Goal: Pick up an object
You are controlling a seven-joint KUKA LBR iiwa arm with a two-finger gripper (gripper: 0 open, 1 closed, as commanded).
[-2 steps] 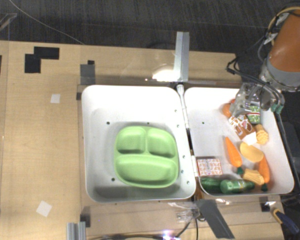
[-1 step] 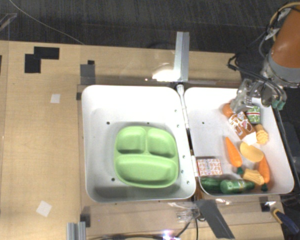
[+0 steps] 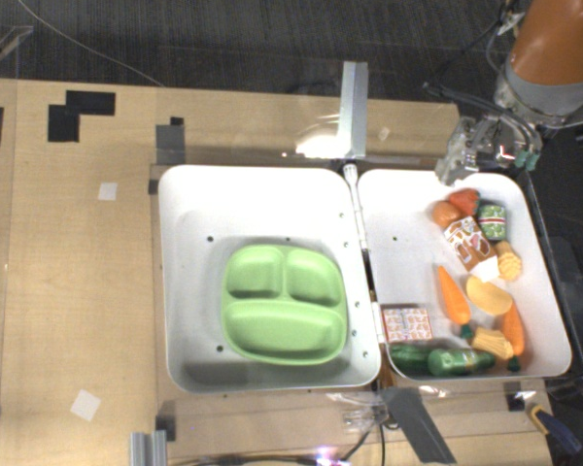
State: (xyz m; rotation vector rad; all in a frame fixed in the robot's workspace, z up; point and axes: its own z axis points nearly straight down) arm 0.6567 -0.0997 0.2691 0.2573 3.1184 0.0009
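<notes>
Objects: toy food heaped along the right side of the right bin [image 3: 398, 212]. Contents include a carrot [image 3: 454, 296], a green bottle [image 3: 437, 361] along the near wall, a small patterned box [image 3: 406, 324], a green can [image 3: 492, 219] and a tomato [image 3: 462, 203]. Left bin [image 3: 194, 212] holds a green divided tray [image 3: 285, 304]. Gripper [image 3: 476, 149]: hovering over the right bin's far right corner, carrying nothing; jaw state cannot be told. Progress: nothing lifted; descent, grasp and lift all appear to remain.
</notes>
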